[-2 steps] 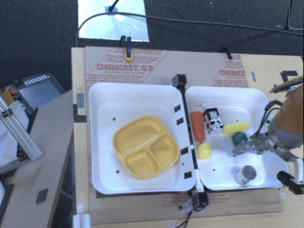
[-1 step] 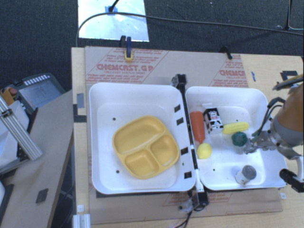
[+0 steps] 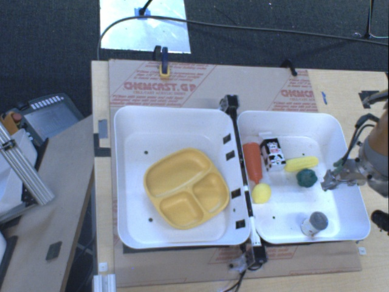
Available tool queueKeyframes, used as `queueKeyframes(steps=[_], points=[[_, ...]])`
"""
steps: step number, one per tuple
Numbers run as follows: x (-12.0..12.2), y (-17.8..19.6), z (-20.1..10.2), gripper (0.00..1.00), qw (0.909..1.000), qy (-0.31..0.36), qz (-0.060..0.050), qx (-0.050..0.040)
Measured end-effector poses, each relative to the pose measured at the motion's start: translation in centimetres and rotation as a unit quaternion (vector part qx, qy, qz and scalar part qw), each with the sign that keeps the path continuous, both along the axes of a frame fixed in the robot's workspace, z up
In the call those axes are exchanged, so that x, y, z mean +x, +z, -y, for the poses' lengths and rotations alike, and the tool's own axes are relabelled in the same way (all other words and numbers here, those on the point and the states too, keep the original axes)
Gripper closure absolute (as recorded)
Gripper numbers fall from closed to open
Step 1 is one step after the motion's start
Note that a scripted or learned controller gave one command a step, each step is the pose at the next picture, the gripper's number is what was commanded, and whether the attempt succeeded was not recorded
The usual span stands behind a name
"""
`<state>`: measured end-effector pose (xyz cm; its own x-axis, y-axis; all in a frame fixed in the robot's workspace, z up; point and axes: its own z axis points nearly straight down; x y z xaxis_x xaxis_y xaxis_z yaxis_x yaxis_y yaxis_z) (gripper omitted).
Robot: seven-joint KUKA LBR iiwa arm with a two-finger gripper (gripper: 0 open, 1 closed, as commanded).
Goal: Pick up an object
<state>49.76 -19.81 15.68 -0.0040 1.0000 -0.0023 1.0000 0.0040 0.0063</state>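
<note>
two bins, six loose items, arm at the right rim

bench: light board with red lettering, bearing two shallow white bins side by side.

left bin: holds one yellow divided tray, three compartments, lying flat a little toward 5 o'clock of the bin's middle. nothing shows in the compartments.

right bin: holds six small things, all resting on its floor.
- orange carrot-shaped piece, lying lengthwise along the bin's 9 o'clock wall.
- black-and-white block, just beside the carrot piece on its 3 o'clock side.
- yellow banana-shaped piece, at 3 o'clock of the block, near it.
- dark green ball, just at 6 o'clock of the banana piece.
- yellow round piece, at 6 o'clock of the carrot piece, close to its lower end.
- grey cup-like piece, toward the bin's 5 o'clock corner, well apart from the rest.

gripper: at the bin's 3 o'clock rim, reaching in from the right, with the arm's orange band above it at the picture edge. its tip is near the green ball, at the ball's 3 o'clock, apart from it. whether the claw is wide or narrow cannot be told; nothing shows between its parts.
</note>
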Motion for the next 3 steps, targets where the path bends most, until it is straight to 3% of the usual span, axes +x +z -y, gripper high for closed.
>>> queueKeyframes(steps=[1, 2, 3], points=[[-0.3, 6.3, 0.4, 1.0, 1.0, 0.0, 0.001, -0.0006], [-0.2, 8.2, 0.5, 1.0, 1.0, 0.0, -0.001, 0.0003], [1.6, 8.9, -4.5, 1.0, 1.0, 0.003, -0.001, 0.0015]])
